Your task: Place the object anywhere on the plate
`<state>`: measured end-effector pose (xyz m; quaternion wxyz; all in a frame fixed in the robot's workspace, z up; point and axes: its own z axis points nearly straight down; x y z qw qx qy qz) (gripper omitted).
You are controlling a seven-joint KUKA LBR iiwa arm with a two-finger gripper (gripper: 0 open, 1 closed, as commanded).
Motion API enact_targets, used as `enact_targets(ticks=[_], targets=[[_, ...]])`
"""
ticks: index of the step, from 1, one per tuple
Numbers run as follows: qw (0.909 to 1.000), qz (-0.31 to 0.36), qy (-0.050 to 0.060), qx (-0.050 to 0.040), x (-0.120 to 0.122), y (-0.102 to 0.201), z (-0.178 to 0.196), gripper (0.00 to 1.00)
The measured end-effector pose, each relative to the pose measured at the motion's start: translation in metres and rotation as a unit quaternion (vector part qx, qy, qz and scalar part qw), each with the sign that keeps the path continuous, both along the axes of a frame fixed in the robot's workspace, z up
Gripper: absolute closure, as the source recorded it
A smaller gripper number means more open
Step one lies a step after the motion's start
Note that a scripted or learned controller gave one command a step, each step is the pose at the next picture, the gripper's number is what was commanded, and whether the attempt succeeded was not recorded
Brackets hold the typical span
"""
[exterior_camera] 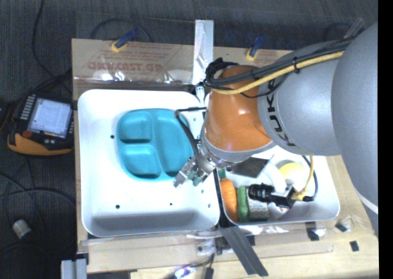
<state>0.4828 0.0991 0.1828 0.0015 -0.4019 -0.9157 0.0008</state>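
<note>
Gripper (187, 176) hovers at the blue plate's (150, 142) lower right edge; I cannot tell its state or any held object. Carrot (228, 196) in right bin (331, 207) looks light, firm, graspable mid-length.

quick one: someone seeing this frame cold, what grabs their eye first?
Most likely the big grey arm with its orange band, reaching in from the right and covering much of the right bin. Next, the bright blue compartment plate in the left bin, with the gripper hanging at the plate's lower right edge. Then the clutter in the right bin: an orange carrot-like piece beside a dark green bottle.
</note>
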Motion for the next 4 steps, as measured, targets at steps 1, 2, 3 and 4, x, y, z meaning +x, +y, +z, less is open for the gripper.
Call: enact_targets(ticks=[1,2,3,4], targets=[[0.9998,-0.018,-0.002,-0.001,0.055,0.01,0.12,1.0],[0.9999,0.012,-0.001,-0.0007,0.027,0.021,0.067,1.0],[0.9999,0.012,-0.001,-0.0006,0.027,0.021,0.067,0.0],[0.9999,0.012,0.0,-0.0005,0.027,0.021,0.076,1.0]])
